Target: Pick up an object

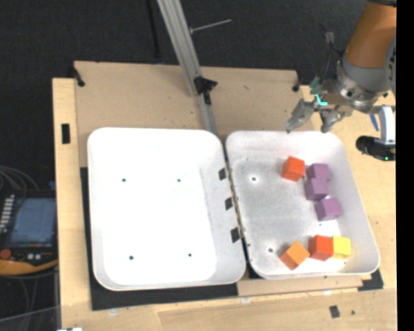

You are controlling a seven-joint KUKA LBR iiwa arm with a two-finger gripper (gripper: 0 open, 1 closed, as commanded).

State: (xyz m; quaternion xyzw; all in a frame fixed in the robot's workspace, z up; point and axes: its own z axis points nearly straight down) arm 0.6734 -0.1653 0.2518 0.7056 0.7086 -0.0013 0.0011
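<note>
The grey arm with its orange band (370, 27) is reaching in from the upper right and angling down toward the left. Its two-finger pincer (310, 123) is hanging at the wrist's lower end, the two fingers (297, 118) spreading apart with a clear gap and nothing between them.

A single fixed camera looks down from above at a slant, far enough back to take in the whole pale wooden bench (69, 185) and the dark floor around it. Both shallow white plastic bins sit in full view, the left bin (103, 205) and the right bin (355, 205) side by side. The grey and orange arm (372, 33) enters from the view's upper right
</note>
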